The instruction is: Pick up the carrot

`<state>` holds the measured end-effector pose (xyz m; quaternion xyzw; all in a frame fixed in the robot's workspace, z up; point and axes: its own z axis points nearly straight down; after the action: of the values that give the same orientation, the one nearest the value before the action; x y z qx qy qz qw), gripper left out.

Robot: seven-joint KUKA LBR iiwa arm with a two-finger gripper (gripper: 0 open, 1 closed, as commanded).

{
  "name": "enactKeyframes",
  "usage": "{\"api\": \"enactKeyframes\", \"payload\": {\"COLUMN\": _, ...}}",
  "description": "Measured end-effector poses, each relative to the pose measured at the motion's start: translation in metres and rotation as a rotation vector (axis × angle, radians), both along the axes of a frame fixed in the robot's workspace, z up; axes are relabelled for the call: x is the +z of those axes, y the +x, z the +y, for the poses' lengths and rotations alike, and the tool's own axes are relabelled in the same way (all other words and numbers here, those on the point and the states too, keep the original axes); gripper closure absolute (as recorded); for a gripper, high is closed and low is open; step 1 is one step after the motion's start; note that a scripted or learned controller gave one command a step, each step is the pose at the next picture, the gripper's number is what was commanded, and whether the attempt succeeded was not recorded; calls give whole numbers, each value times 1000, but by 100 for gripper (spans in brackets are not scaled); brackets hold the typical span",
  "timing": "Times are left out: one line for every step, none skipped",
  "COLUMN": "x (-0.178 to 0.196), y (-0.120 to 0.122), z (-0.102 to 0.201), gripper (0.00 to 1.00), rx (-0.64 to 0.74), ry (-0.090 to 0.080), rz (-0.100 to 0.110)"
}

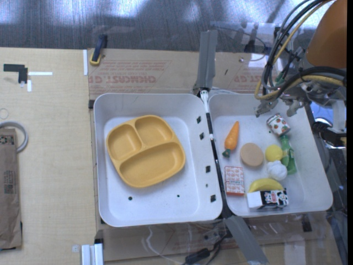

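1. In the camera view, you had the carrot lying tilted in the right bin, near its left wall, green tip toward you.
2. A round tan disc sat just right of the carrot, with a lemon beyond it.
3. A yellow divided plate lay in the left bin.
4. Your arm hung over the right bin's far right corner, well apart from the carrot; you could not tell how its fingers stood.
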<state>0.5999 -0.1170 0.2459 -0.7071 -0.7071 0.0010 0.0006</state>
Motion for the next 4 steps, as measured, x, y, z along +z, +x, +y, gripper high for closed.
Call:
{"api": "enactKeyframes", "payload": {"x": 84, "y": 25, "z": -17, "gripper": 0, "rx": 90, "ry": -2, "rz": -1}}
{"api": "enactKeyframes", "payload": {"x": -26, "y": -15, "z": -37, "gripper": 0, "rx": 33, "ry": -1, "rz": 1}}
{"api": "enactKeyframes", "payload": {"x": -26, "y": -15, "z": -37, "gripper": 0, "rx": 33, "ry": -1, "rz": 0}}
{"api": "enactKeyframes", "payload": {"x": -13, "y": 1, "z": -51, "gripper": 0, "rx": -80, "ry": -2, "rz": -2}}
